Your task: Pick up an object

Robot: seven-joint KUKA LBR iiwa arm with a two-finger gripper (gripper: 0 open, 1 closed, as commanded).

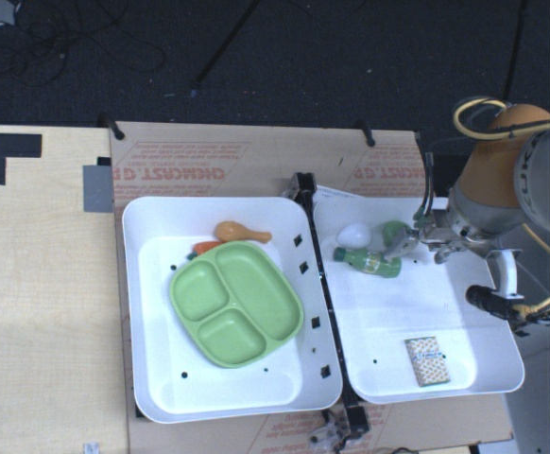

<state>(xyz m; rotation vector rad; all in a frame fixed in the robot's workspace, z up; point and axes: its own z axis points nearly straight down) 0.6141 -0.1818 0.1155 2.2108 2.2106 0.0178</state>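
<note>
The gripper [409,241] hovers just right of the green bottle [369,263] — jaw state unclear; centre over the bottle's body before descending.

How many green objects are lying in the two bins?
3: divided plate in the left bin; bottle and a small green piece in the right bin's far end. Others may be hidden.
</note>
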